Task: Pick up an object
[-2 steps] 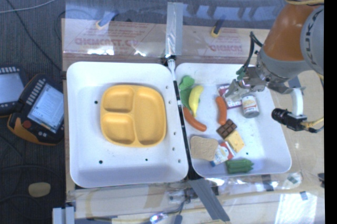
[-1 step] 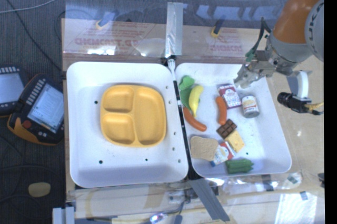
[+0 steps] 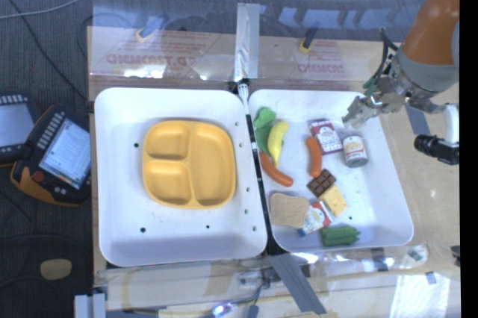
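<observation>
Can (image 3: 355, 151) is your nearest pick: it lies in the right bin (image 3: 396, 212), close to that bin's far right corner, just below and a little left of the gripper (image 3: 364, 109) as you look down from the camera. It rests on its side, its long axis running roughly up and down in the view, with the red carton (image 3: 326, 136) just beside it on the left and the orange sausage (image 3: 315, 155) just past that. You see the gripper hanging over the bin's far right edge, reaching in from the right under the orange band of the arm (image 3: 437, 25). Whether its fingers are spread or pressed together you cannot tell from here; they blur into the bracket, and nothing shows between them. To take the can, you would likely need to come toward the near side and slightly left, then close across its short width, so the fingers should straddle it from left and right. Watch the carton: it sits so close that a finger may land on it. Farther off lie the banana (image 3: 277, 139), chocolate (image 3: 322, 182), cheese (image 3: 334, 200) and bread (image 3: 288, 210). The left bin (image 3: 119, 234) carries a yellow tray (image 3: 188, 163).
</observation>
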Available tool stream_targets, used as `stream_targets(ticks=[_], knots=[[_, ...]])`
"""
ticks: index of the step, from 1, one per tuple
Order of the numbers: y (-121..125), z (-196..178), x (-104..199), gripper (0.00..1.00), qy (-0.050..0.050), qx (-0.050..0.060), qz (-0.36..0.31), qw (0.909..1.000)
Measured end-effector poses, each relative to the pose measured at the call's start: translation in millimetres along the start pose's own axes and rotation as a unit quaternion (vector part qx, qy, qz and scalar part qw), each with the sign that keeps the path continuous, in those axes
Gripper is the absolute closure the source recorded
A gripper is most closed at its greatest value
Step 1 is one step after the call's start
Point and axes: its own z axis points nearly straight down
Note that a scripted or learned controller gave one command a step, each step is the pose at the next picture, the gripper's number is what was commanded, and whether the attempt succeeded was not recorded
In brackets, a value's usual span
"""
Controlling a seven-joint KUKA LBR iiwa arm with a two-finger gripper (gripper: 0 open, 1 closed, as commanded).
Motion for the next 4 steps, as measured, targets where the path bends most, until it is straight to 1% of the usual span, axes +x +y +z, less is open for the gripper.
stream_targets(ticks=[1, 2, 3, 4], knots=[[-8, 132, 64, 1.00, 0.001, -0.001, -0.040, 0.9992], [33, 8, 105, 1.00, 0.001, -0.001, -0.072, 0.9974], [-10, 46, 140, 1.00, 0.002, 0.001, 0.011, 0.9999], [10, -25, 74, 1.00, 0.001, -0.001, -0.059, 0.9982]])
